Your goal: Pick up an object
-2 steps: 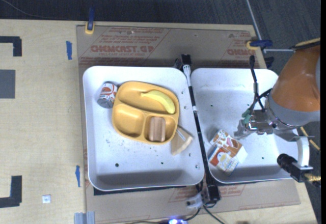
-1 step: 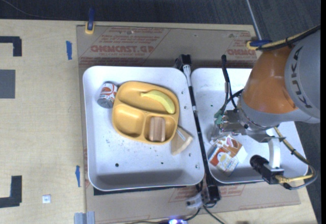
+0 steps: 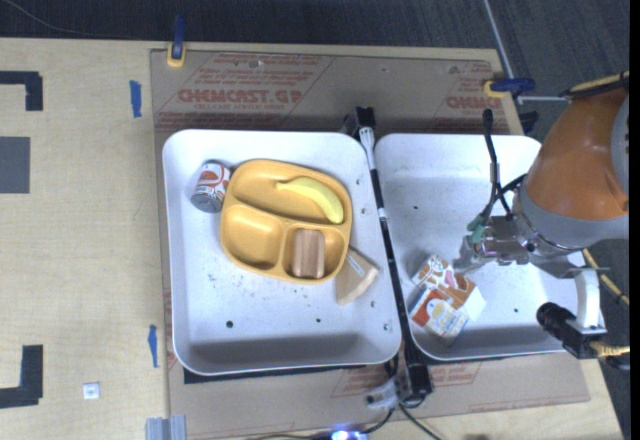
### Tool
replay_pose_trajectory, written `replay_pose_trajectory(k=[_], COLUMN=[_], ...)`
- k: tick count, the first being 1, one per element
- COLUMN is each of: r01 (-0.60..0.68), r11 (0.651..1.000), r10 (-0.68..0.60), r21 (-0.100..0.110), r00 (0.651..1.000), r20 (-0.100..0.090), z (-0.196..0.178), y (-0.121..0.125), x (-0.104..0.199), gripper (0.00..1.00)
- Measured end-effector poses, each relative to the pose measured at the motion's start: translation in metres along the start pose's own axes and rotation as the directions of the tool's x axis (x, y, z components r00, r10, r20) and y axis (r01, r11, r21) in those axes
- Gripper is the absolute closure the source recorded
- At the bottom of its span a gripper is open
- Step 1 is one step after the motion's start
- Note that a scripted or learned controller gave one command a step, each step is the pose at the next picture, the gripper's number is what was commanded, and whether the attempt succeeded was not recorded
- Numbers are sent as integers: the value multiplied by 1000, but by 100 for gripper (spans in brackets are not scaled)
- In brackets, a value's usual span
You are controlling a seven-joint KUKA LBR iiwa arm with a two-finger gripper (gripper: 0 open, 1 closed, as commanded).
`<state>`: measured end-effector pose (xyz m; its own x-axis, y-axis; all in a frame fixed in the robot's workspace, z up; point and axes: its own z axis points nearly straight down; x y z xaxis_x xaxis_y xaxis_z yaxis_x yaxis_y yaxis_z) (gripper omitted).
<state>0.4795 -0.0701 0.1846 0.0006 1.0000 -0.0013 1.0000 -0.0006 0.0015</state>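
A: Carton (image 3: 443, 299) lying tilted at six o'clock in right bin (image 3: 440, 163); gripper (image 3: 487, 246) just beside, toward one o'clock.

B: Finger spread: cannot tell; best centred squarely over carton before descending.

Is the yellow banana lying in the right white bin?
No, the yellow banana lies on the yellow divided plate in the left white bin.

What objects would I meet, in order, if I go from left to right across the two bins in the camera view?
Can → yellow divided tray → small carton → gripper.
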Motion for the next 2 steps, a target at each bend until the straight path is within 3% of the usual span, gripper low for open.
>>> replay_pose_trajectory(k=[1,2], r01=[1,1], r11=[1000,1000], r10=[-1,-1], r21=[0,3], r00=[1000,1000], r20=[-1,-2], z=[0,-25], y=[44,0], x=[44,48], gripper=[100,100])
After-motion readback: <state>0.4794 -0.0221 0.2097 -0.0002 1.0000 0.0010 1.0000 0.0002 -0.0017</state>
